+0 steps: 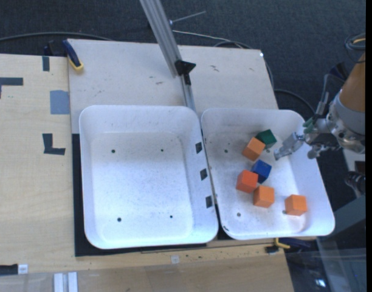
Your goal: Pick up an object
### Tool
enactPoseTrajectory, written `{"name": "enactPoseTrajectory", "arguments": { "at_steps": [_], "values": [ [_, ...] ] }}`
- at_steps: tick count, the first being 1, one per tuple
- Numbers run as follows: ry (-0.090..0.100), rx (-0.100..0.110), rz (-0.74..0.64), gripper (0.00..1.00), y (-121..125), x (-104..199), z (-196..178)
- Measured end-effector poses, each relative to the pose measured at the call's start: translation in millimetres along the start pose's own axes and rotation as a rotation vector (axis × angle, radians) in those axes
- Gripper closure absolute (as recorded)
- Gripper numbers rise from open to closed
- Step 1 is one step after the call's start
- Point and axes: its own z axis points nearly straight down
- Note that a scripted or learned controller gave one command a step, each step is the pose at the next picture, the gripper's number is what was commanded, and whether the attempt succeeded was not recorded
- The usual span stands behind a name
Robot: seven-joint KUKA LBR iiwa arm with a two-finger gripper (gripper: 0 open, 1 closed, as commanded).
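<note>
Closest to me, along the front edge of the wooden counter (28,163), sit two shallow white bins side by side. The left bin (89,181) has a speckled floor with four small dark holes. The right bin (225,221) carries six blocks in all: four orange, one blue, one green.

Nearest the front rim lies an orange block (295,204), with another orange block (264,196) just beside it to the left. Behind those sits a redder orange block (247,180), touching the blue block (262,170). Farther back, the fourth orange block (254,148) rests against the green block (267,138).

The gripper (285,149) hangs over the right side of that bin, near the green and blue blocks but apart from both. Its fingers are a grey blur pointing leftward; I cannot tell whether they are spread or pressed together, and nothing shows between them.

The counter is pale wood with grey and dark tape patches on its left part, and a white board (143,72) lies behind the bins. A slanted metal rail (161,29) crosses that board. At the back left corner sits a blue and yellow clamp (73,55). Beyond is dark carpet (265,11) with thin cables trailing across it.

The arm (350,111) is cut off at the right, so just its orange band and grey wrist show.
</note>
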Motion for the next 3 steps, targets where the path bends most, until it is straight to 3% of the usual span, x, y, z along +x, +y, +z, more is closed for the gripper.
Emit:
{"name": "enactPoseTrajectory", "arguments": {
  "at_steps": [2, 3],
  "values": [
    [-0.001, -0.005, -0.003, 0.0, -4, 42, -70],
    [0.001, 0.008, 0.002, 0.0, 5, 29, 90]
  ]
}}
